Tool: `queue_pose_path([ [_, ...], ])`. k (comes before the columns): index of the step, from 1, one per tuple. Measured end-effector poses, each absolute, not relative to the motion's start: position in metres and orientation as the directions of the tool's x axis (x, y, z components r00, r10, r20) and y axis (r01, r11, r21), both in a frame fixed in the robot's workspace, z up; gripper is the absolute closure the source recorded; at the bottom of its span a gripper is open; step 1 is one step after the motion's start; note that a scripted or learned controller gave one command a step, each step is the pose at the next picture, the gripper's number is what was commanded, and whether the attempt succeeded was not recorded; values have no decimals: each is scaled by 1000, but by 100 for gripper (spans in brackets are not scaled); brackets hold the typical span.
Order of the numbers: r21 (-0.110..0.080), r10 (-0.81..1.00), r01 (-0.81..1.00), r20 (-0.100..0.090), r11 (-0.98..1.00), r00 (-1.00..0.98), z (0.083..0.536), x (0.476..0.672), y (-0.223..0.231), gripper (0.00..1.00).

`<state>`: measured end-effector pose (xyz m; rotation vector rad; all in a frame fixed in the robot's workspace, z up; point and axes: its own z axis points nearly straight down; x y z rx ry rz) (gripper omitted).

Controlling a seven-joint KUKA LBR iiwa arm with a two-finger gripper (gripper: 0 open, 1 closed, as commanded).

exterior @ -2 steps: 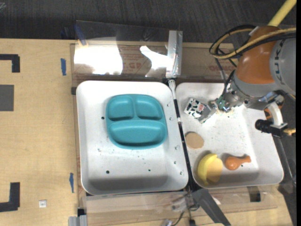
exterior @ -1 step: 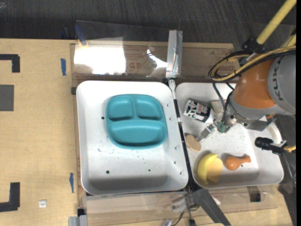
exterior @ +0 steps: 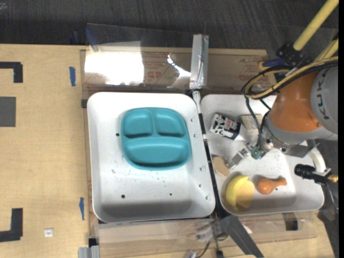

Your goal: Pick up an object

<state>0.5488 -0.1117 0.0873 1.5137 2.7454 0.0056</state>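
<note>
The arm (exterior: 301,109), grey with a broad orange band, reaches in from the right over the right bin (exterior: 309,200), and its fingers (exterior: 248,153) point down and to the left into the middle of that bin. Whether the fingers are spread or pressed together cannot be told, as the metal tips are small and partly merged with the wrist hardware; nothing is seen between them. Several objects lie in the right bin. A yellow round object (exterior: 239,191) sits at the near left of the bin, close to its near wall. Just to its right lies an orange object with a narrow neck (exterior: 270,184), near it but apart from the fingers. A pale tan object (exterior: 220,166) rests against the bin's left wall, just left of the fingertips. Farther back, a black-and-white printed packet (exterior: 224,126) lies tilted in the far left part of the bin, with a speckled beige piece (exterior: 249,122) beside it on the right, partly under the arm's cables. The left bin (exterior: 107,187) holds a teal divided tray (exterior: 156,137), lying flat near the bin's middle, with two small compartments on its far side and one long compartment on its near side. Both bins stand side by side on the wooden worktop (exterior: 37,160).
</note>
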Motion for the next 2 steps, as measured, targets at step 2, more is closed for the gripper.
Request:
queue_pose_path([
  [2,5,954,954,-2,299,-299,87,592,-104,0],
])
